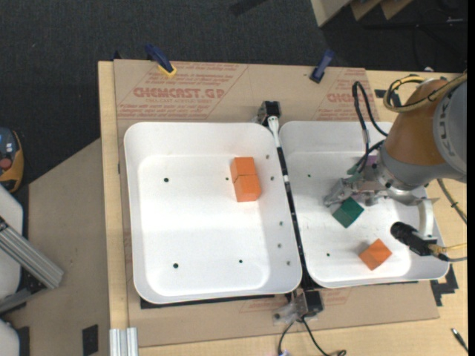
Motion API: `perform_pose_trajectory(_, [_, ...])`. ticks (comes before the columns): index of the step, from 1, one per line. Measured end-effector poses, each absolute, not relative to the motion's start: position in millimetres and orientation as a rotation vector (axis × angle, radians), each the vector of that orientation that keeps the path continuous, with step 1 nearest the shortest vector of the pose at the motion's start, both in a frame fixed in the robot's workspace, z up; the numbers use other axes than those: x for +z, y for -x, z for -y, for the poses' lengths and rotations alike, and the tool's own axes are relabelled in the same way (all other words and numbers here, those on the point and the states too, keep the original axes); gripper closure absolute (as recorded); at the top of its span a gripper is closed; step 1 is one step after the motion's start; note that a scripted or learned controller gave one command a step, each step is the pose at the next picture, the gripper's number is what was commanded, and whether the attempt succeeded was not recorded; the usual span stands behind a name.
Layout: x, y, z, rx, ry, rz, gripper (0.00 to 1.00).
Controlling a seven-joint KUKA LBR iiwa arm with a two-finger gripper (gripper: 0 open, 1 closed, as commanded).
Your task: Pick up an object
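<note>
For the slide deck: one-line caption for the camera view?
KUKA arm's gripper over a green block in the right bin; orange blocks in both bins.

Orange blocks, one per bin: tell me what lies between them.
In the camera view, between the tall orange block and the small orange block lie the bins' adjoining rims and bare white floor.

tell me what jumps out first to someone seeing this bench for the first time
The grey arm with its orange band reaches in from the right, its gripper low over the right bin at a green block. An orange block lies nearer the front of that bin. In the left bin, a taller orange block sits alone near the dividing edge.
</note>
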State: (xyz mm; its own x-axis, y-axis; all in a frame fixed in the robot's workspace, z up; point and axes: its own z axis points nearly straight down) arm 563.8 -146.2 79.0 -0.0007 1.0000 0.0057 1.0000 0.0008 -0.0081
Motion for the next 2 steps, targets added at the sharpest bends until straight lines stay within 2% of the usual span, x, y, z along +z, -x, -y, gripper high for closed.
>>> perform_pose_trajectory(1, [95,-566.5,150,-0.001,2.223,2.222,1.00])
perform_pose_trajectory(2, [209,-585.3,33,-0.021,2.210,2.242,1.00])
